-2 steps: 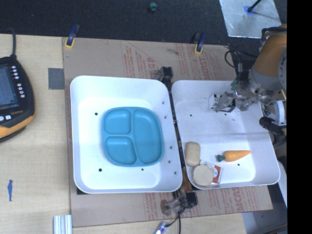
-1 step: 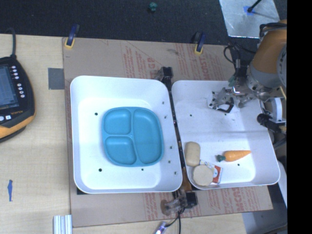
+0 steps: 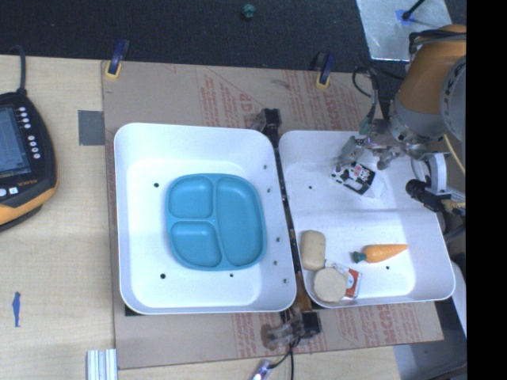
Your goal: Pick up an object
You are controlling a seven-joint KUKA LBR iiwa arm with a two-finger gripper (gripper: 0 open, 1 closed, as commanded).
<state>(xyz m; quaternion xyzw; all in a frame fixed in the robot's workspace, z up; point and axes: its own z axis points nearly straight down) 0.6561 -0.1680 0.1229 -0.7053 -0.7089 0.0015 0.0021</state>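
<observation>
End effector low over a small packet, upper part of right bin.

Nearest, at lower right of frame: a round bun-like piece (image 3: 328, 284), a pale block (image 3: 313, 248) and a toy carrot (image 3: 383, 252), judged light, stiff and slippery, best taken across the middle. Farther up, a black-and-white packet (image 3: 358, 177) is seen at the end effector (image 3: 356, 158); finger spread cannot be told. Packet judged light and thin.

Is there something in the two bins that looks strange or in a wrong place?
Nothing stands out. The blue plate lies flat in the left bin; the carrot and other small items lie loose in the right bin.
</observation>
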